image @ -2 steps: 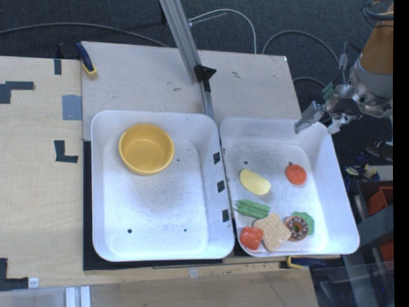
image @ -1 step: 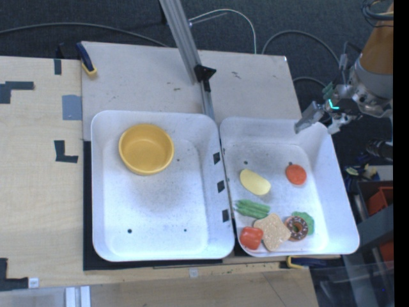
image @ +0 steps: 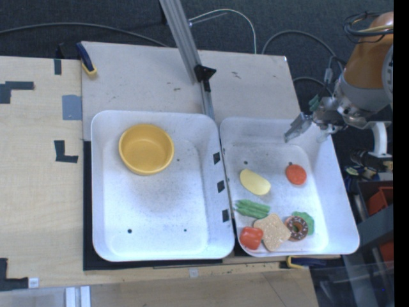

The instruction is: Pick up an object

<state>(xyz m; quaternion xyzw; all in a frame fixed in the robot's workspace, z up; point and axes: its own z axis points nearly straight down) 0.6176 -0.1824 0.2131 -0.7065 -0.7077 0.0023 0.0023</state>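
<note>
Right now the gripper (image: 296, 131) hovers over the far edge of the right bin (image: 339, 190); whether it is open I cannot tell, and nothing shows in it. Nearest to it is the tomato (image: 295, 174), lying just toward the camera. The lemon (image: 255, 182) sits left of the tomato, its long axis slanted.

The light is even and rather soft, coming from above. The two white bins (image: 160, 235) look bright but not burnt out (a faint grey speckle shows on their floors). The yellow bowl (image: 146, 148) throws only a small shadow. The picture is slightly soft and grainy everywhere.
</note>
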